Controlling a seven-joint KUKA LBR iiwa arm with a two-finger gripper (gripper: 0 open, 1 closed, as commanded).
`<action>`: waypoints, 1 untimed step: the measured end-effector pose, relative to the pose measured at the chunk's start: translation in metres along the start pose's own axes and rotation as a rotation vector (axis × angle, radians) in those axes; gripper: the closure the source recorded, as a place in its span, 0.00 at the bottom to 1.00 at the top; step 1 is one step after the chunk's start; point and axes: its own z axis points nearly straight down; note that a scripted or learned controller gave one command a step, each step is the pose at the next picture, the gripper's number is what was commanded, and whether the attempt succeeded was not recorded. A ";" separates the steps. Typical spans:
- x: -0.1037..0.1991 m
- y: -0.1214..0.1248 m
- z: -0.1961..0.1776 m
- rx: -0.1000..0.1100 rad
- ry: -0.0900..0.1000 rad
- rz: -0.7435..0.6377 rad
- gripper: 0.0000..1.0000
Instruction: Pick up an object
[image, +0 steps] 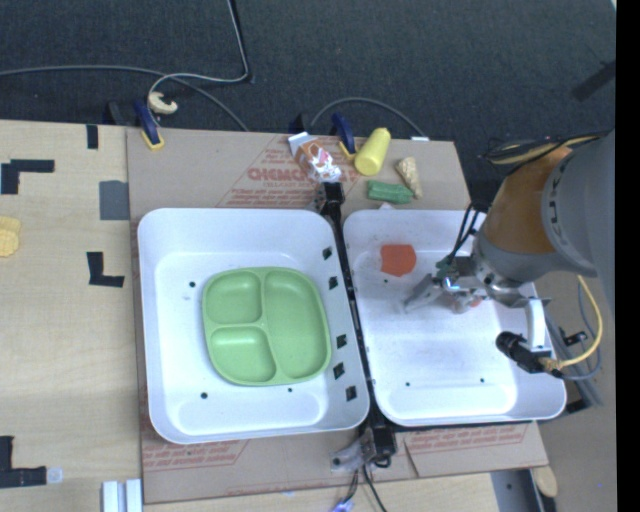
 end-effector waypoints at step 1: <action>0.057 0.059 0.008 -0.004 0.001 -0.002 0.00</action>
